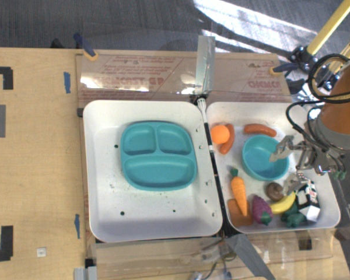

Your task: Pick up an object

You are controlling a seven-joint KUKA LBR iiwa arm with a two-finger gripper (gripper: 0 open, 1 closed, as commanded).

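The pincer (pixel 293 159) hung over the right bin (pixel 332 214) by the table's right edge, beside the teal bowl (pixel 261 159); its opening could not be told.

Tool (pixel 294 162) sits among crowding: blue bowl (pixel 264 158) just left of it, banana (pixel 283 203) and mushroom (pixel 274 189) below. Bare bin floor (pixel 146 212) lies well left, around the divided plate (pixel 158 155).
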